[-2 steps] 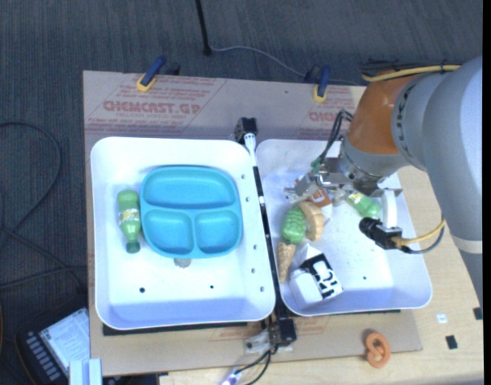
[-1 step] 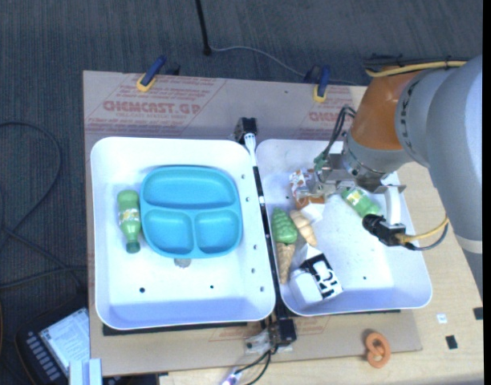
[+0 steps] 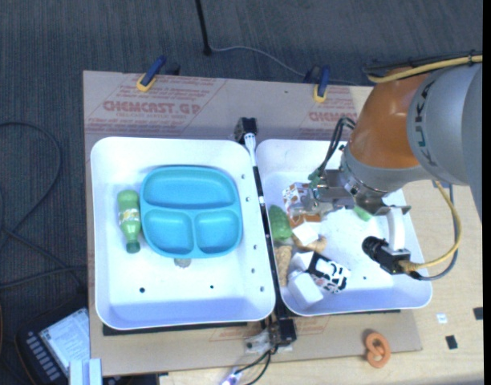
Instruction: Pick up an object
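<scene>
Right bin [image 3: 414, 299] taken as landmark. Above its middle, the arm's [image 3: 406, 127] grey and orange wrist, reaching in from the right and covering most of the tool. Gripper [image 3: 330, 195] low over the bin's upper middle, just beside a small brown and white packet [image 3: 298, 199]; opening of the tool not possible to tell, hidden under the wrist, and no object seen clearly in its grasp. Along the bin's left wall, a green rounded item [image 3: 279, 224], then a pale block [image 3: 306, 235] and a tan piece [image 3: 284, 259] lower down. Near the bin's front left corner, a black and white patterned object [image 3: 332, 275] touching a white cup-like thing [image 3: 303, 289]. Left of this bin, the second bin [image 3: 109, 295] with a blue divided tray [image 3: 191, 211] and a green bottle [image 3: 129, 219] just beside it.
</scene>
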{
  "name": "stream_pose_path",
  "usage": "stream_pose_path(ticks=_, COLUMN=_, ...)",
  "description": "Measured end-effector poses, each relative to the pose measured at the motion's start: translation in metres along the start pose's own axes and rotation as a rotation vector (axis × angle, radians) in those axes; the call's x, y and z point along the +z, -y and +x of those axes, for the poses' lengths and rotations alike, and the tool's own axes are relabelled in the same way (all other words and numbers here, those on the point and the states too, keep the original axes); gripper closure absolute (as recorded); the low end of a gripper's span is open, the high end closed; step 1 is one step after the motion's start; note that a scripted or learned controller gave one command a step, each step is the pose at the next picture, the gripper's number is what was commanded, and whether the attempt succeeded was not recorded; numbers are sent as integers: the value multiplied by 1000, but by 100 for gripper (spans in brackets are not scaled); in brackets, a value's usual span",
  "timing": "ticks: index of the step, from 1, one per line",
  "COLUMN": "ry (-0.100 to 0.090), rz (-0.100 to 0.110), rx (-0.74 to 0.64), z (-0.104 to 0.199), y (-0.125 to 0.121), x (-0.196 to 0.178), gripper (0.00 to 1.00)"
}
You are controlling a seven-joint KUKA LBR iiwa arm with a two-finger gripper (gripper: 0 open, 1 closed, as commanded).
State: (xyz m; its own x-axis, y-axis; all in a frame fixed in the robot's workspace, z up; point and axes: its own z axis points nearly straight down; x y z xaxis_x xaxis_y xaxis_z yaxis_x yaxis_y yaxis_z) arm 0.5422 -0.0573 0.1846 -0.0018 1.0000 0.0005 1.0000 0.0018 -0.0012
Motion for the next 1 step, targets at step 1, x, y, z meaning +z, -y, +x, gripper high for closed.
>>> stream_pose_path(ticks=1, ry=1, rz=2, rx=0, z=-1, y=0, x=-9, gripper=100)
